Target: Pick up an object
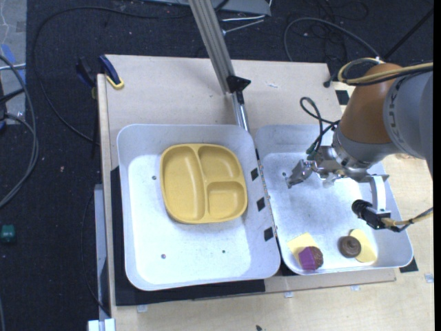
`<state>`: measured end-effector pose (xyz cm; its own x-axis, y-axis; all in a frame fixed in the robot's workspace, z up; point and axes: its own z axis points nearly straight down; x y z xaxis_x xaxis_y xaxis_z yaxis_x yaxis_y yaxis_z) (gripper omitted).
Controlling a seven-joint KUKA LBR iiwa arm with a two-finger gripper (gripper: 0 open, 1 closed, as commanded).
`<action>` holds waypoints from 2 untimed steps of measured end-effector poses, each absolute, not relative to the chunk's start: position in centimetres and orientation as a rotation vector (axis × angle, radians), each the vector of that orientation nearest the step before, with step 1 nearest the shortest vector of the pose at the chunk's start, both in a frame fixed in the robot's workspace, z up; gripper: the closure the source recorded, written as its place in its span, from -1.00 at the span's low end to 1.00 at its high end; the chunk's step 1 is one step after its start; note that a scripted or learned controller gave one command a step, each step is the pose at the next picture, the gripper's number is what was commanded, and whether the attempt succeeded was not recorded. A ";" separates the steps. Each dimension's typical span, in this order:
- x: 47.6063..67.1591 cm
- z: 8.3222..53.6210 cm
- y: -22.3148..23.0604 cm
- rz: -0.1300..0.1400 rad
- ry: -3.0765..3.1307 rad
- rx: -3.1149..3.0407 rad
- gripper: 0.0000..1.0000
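In the camera view, my gripper [298, 176] hung over the far left part of the right bin [275, 158], and I reached it in from the right side. I could not tell from this slant how it was set, and nothing showed in it, so I judged that nothing was picked yet. The things to pick lay along the near edge of this bin: a purple ball [310, 257] on a yellow piece [299, 243], and to the right a brown disc [350, 247] on a second yellow piece [366, 248]. They were well apart from my gripper. The left bin [138, 205] bore a yellow divided tray [204, 183].
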<state>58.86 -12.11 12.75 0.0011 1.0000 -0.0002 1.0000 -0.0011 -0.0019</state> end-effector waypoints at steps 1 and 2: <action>58.9 9.2 -12.1 0.001 -2.221 -2.222 -1.00; 59.0 10.4 -12.1 -0.001 -2.223 -2.226 1.00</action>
<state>58.99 -12.14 10.36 0.0014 1.0000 -0.0025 1.0000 -0.0014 0.0037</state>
